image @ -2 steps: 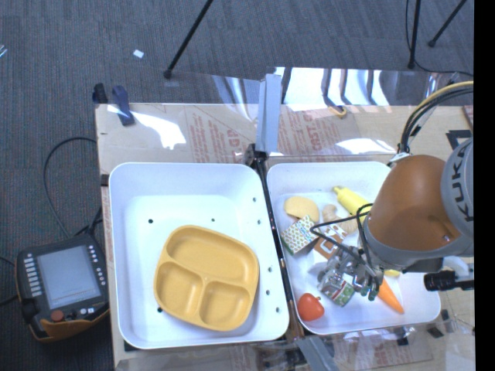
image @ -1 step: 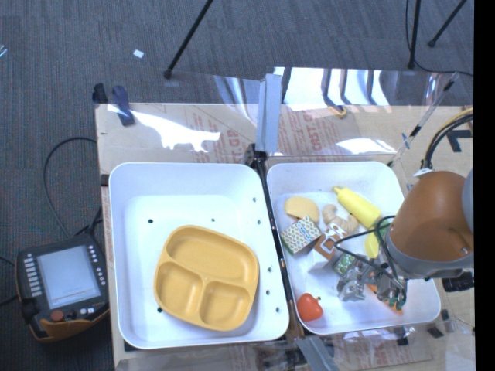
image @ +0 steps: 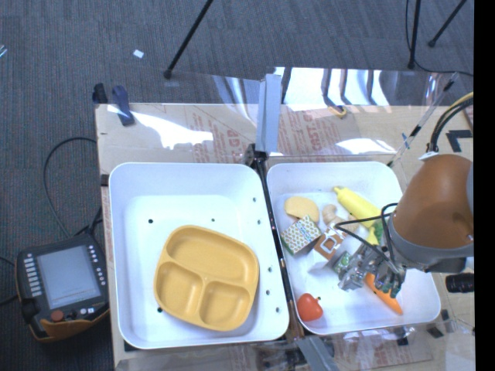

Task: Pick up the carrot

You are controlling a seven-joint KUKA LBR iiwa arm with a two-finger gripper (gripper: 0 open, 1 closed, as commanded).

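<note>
- Over the right bin point(image: 363, 170), low near its front-right corner, sits the gripper point(image: 370, 275), w/ the arm point(image: 433, 211) coming in from the right and its orange band above the wrist.
- Carrot point(image: 387, 295) lies on the bin floor right at the gripper, orange, slanted toward the front-right corner; its upper end is tucked under the gripper hardware.
- Jaws: can't tell how they stand – metal parts and cables clutter that spot, and it's unclear whether the carrot is between them or just beside.
- Other stuff in the right bin: yellow banana-like item point(image: 357, 202) toward the back, pale yellow-orange flat piece point(image: 302, 207) left of it, checkered block point(image: 300, 235) just in front of that, small brown/white box point(image: 331, 243) beside the block.
- Red tomato-like item point(image: 309, 307) near the front-left corner of that bin, well apart from the carrot.
- Left bin point(image: 131, 207) holds a yellow divided tray point(image: 206, 277), 3 compartments, tilted a bit relative to the bin walls.
- Teach pendant point(image: 62, 284) on the floor left of the bench, screen up, cable looping behind it.
- Tripod legs point(image: 192, 29) on the grey carpet beyond the bench.
</note>
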